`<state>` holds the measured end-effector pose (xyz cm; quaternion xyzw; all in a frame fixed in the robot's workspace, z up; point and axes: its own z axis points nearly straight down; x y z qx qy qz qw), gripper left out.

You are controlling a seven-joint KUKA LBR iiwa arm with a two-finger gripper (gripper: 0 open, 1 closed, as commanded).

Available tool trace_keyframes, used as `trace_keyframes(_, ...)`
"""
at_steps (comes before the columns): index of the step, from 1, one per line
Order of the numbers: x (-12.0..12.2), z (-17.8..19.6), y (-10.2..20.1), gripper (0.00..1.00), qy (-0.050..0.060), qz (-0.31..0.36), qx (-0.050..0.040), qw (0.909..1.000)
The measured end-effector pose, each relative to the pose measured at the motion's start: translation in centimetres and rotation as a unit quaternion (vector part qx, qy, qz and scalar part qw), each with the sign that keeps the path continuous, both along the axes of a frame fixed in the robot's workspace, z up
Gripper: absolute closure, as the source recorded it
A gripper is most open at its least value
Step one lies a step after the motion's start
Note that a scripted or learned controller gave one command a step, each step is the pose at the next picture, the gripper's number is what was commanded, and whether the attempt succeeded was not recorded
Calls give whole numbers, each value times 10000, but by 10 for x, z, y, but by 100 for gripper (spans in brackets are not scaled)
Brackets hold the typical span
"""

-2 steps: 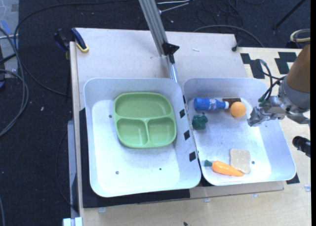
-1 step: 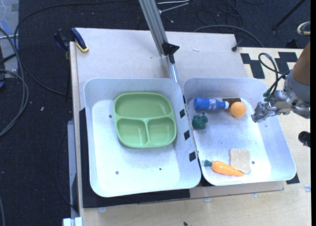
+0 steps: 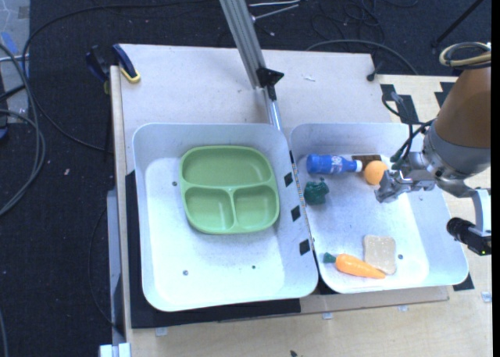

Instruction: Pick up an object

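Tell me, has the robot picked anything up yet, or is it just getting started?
Nothing looks lifted yet. The bottle, orange ball, green toy, carrot and bread slice all lie in the right bin. The claw sits low beside the orange ball. Grasping and lifting remain.

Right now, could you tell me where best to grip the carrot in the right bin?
Probably the carrot's thick orange middle, from straight above, closing across its width. It lies flat, pointing left-right, with the bread slice close behind its right end.
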<state>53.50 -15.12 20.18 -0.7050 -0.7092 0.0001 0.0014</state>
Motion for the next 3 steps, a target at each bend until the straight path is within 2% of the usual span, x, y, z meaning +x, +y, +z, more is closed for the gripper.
trace_keyframes(3, -23, 28, 161, 100, -11, 12, 1, 10000)
